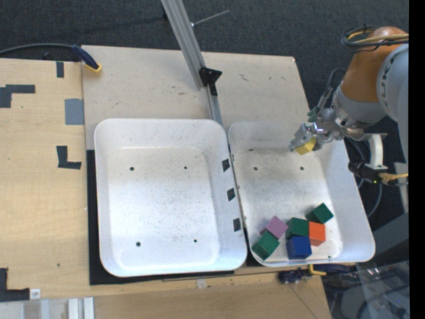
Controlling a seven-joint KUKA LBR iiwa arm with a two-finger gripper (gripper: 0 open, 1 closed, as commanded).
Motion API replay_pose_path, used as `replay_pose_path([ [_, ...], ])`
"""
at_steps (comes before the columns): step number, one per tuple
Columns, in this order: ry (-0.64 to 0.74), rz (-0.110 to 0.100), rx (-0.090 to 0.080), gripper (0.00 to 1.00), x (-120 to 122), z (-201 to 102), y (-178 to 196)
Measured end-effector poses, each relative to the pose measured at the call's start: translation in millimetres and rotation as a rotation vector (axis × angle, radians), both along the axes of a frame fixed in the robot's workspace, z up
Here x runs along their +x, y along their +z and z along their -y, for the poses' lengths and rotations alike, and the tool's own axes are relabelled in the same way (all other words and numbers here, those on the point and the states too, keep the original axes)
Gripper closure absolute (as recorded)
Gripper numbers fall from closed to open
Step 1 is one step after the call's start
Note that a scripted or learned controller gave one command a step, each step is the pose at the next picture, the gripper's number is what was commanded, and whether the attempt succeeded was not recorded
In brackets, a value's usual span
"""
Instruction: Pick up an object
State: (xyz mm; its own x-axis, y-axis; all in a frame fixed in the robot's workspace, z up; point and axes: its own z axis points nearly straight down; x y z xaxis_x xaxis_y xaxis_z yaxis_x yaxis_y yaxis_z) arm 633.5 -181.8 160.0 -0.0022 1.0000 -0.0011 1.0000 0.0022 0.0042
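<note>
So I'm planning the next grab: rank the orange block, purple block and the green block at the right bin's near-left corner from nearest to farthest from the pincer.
From the pincer, in the camera view:
1. Orange block, right side of the cluster.
2. Purple block, left of the cluster; close to the orange one's distance, slightly farther.
3. Green block, by the bin's near-left corner.

A small yellow block (pixel 306 148) sits between the fingers of the pincer (pixel 302 143), raised above the far part of the right bin (pixel 345 178), near its back right corner. It looks tilted, with only part of it visible under the fingers. The other blocks lie clustered at the near end of the same bin: a pink block (pixel 275 227), a dark green block (pixel 266 244) just beside it, a blue block (pixel 299 246), a green block (pixel 298 227) behind the blue one, an orange block (pixel 317 232) touching those, and another green block (pixel 322 212) slightly apart, tilted.
</note>
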Motion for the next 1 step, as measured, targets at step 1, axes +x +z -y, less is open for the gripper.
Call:
replay_pose_path([
  [1, 0.001, 0.001, 0.000, 1.00, 5.8, -6.4, 60.7],
])
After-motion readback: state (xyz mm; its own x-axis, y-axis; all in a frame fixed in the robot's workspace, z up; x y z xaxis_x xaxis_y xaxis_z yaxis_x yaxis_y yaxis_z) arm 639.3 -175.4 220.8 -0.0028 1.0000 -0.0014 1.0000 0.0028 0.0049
